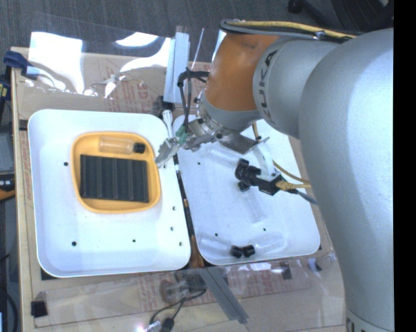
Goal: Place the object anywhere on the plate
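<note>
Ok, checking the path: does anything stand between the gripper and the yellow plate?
Nothing visible does. The gripper sits just right of the yellow plate, with only white bin floor between. A clear vial lies on the plate's upper part.

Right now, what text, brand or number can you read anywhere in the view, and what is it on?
"UKA": black letters running vertically on the grey arm housing beside the orange band; the first letter is cut off by the curve.
No other text is readable.
</note>
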Tool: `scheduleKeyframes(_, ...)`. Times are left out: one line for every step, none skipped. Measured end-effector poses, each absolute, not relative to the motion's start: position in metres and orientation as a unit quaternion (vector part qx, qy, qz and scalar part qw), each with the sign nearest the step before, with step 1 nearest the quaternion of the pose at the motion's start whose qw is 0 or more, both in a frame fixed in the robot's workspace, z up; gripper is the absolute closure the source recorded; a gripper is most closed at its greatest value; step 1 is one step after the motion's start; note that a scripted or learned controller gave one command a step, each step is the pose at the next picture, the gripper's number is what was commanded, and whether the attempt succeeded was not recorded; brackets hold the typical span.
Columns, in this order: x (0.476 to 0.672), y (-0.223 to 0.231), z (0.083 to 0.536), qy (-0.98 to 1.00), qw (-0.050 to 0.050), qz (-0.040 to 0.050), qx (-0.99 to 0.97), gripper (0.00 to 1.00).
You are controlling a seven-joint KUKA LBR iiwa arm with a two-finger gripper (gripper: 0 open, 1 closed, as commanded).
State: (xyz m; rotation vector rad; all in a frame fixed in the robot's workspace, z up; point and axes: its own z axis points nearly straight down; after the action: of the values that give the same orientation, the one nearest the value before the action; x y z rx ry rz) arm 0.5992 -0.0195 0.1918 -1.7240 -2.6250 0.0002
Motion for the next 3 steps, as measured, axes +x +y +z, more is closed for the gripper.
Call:
scheduleKeyframes(0.6232, -0.0416, 0.1978, -0.852, 0.000, -0.0005, -0.524, 0.00)
scheduleKeyframes(0.6231, -0.0415, 0.1977, -0.852, 0.000, -0.0006, -0.524, 0.00)
scheduleKeyframes(0.6231, -0.0415, 0.1977, -0.852, 0.000, -0.0006, -0.524, 0.00)
